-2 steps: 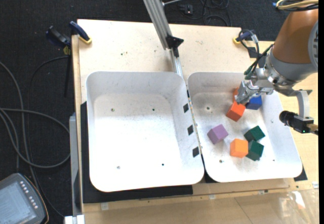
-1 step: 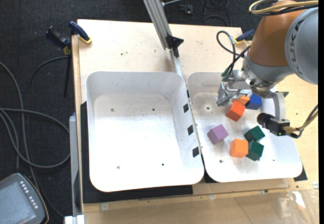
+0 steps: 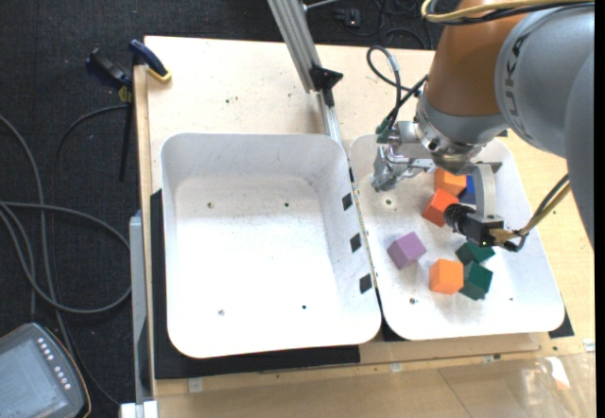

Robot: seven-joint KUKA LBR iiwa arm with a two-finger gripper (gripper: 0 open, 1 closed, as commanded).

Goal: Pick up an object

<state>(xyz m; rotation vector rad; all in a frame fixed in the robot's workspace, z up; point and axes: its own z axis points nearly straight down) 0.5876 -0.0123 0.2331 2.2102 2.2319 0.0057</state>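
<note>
Left bin [image 3: 189,246]: a shallow white tray holding no blocks; nothing here for me to pick.

Divider: the two bins meet along a near-vertical seam, with a slanted metal rail [image 3: 288,14] running down to its upper end.

Right bin [image 3: 529,312]: all candidate objects lie here. My gripper [image 3: 386,175] hangs over the bin's upper-left area, just right of the seam. Its fingers are seen from above and partly masked by the wrist hardware; whether they are spread or pressed together cannot be told, and no object is visible between them.

Objects, in order: a purple cube [image 3: 407,249] lies below my gripper and slightly to its right, standing apart from the rest. An orange cube [image 3: 446,275] sits lower and further right, touching a dark green block [image 3: 476,281]. Another orange block [image 3: 440,205] lies near the wrist, partly hidden by it.

Governing relation: the purple cube is the nearest free-standing target. It lies toward the bin's near edge from my gripper. Judgement: the coming move calls for a short travel that way, then descent.
</note>
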